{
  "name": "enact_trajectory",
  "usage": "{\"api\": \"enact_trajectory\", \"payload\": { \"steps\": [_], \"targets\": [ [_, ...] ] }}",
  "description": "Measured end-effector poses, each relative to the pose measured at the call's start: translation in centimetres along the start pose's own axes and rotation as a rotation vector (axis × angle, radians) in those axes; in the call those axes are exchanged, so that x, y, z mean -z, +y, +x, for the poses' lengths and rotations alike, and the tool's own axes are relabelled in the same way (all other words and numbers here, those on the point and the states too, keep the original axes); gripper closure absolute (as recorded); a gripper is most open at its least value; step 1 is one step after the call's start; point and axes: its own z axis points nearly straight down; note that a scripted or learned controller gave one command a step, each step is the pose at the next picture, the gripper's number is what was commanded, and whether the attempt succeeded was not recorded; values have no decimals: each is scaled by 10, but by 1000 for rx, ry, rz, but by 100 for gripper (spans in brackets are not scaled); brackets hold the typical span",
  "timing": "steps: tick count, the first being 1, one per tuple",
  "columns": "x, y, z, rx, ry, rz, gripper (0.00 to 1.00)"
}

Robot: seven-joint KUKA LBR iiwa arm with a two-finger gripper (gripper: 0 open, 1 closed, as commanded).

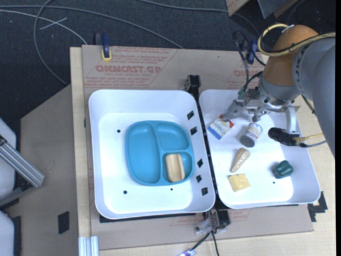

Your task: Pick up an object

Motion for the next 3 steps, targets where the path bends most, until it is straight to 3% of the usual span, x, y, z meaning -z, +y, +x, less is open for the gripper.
{"api": "enact_trajectory", "payload": {
  "steps": [1,3],
  "targets": [
    [15,4,2,2,2,-12,100],
    [127,17,13,1,-4,-7,100]
  ]
}}
